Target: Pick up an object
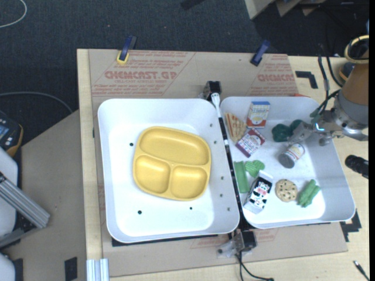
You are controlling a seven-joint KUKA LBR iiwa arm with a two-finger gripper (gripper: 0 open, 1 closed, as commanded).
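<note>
Hovering over right bin [337, 174], claw [309, 130] near small can [291, 154] (finger spread unreadable).

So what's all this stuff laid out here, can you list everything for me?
Bins: two, white, side by side; left bin, right bin.
Divided plate: one, yellow, in left bin.
Small carton: one, white and orange, top of right bin.
Cookie: one, tan, lower right bin.
Cow-print box: one, black and white, beside cookie.
Can: one, grey, middle of right bin.
Clamps: two, blue, blue and yellow, at the board's far edge.
Gripper: one, grey, above the can.
</note>
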